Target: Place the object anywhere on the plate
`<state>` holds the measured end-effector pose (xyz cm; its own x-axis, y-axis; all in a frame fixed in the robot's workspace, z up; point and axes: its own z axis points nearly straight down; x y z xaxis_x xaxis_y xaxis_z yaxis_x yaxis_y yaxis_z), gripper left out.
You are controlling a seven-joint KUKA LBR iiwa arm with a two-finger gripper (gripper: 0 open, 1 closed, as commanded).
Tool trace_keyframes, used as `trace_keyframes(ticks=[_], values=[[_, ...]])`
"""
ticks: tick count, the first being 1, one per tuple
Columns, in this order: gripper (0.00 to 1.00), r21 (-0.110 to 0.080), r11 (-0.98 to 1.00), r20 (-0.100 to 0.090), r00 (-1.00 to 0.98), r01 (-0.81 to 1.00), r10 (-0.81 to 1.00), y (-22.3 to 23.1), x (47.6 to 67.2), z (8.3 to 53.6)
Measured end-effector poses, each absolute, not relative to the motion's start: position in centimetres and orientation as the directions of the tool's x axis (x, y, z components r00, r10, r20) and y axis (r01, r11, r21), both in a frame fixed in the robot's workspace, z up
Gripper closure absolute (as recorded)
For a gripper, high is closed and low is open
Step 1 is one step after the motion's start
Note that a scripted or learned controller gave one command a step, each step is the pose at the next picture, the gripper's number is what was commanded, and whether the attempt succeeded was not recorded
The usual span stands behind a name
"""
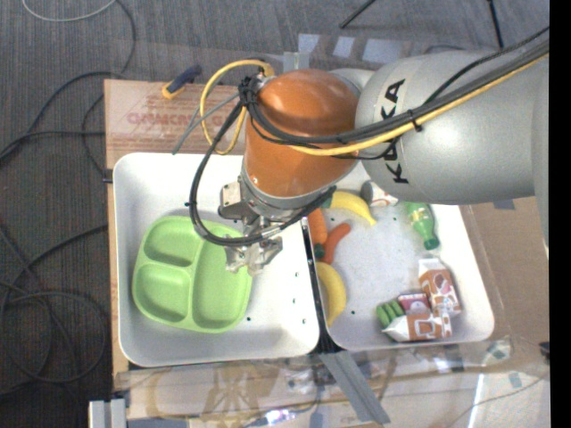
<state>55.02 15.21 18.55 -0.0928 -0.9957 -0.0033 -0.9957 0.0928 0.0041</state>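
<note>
Gripper (248, 259) hangs over the green divided plate (169, 279) at its right edge — I read that as lining up a drop. I can't tell its state, nor which object is meant; bananas (332, 288) lie in the right bin (473, 239).

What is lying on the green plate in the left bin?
The green plate shows bare compartments on its left and lower parts. The gripper hangs over its right edge, covering the part beneath, so anything there cannot be seen.
</note>
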Motion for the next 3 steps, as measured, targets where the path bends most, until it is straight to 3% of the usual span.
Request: trace_keyframes(ticks=[1,2,3], values=[[1.00,0.003,-0.023,-0.003,0.023,-1.000,-1.000,18.6,54.4,20.8],[1.00,0.004,0.130,-0.001,-0.130,-0.992,-0.992,16.0,51.5,16.7],[1.00,0.001,0.235,-0.004,-0.235,-0.972,-0.972,19.0,60.9,26.3]])
